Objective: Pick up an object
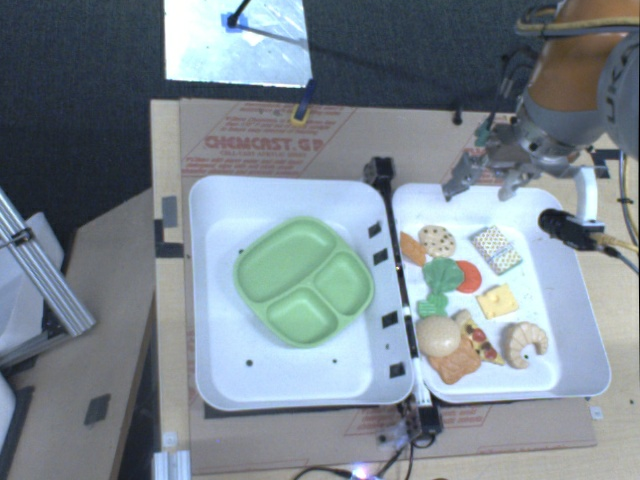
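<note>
My gripper (pixel 480 186) hangs open above the far edge of the right bin (pixel 575 313), its two fingers spread with nothing between them. Below it in that bin lie several toy foods: a cookie (pixel 436 239), an orange wedge (pixel 412 248), green broccoli (pixel 439 274), a red tomato slice (pixel 468 277), a patterned blue-white block (pixel 496 248), a cheese square (pixel 497 301), a bread roll (pixel 438 336), a pizza slice (pixel 478 339), toast (pixel 458 365) and a croissant-like shrimp (pixel 524 342).
The left bin (pixel 215 268) holds a green three-compartment plate (pixel 303 281). A black divider with clips (pixel 392 268) separates the bins. A shiny sheet (pixel 238 28) lies beyond the bench. A black knob (pixel 562 226) juts over the right bin's far-right corner.
</note>
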Controlling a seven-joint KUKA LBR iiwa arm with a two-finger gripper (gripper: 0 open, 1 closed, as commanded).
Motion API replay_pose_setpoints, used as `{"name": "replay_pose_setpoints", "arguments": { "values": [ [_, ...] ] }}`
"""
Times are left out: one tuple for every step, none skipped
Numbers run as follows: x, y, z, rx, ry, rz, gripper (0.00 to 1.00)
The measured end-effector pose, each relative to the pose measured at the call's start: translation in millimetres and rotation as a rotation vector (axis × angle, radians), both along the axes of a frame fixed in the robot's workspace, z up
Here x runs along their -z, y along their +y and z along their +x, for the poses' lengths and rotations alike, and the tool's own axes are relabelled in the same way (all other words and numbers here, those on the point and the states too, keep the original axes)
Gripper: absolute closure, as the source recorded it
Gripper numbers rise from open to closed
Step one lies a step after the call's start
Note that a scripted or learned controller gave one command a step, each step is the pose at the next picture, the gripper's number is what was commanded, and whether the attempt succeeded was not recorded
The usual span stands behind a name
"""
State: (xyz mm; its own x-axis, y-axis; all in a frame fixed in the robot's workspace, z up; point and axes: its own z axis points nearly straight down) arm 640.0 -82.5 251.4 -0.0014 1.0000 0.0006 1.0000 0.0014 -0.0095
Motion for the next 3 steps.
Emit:
{"name": "replay_pose_setpoints", "arguments": {
  "values": [
    [-7, 0, 2, -0.002, -0.011, -0.001, 0.0],
    [44, -9, 7, 0.001, -0.007, -0.001, 0.0],
    [85, -7, 7, 0.001, -0.008, -0.001, 0.0]
  ]
}}
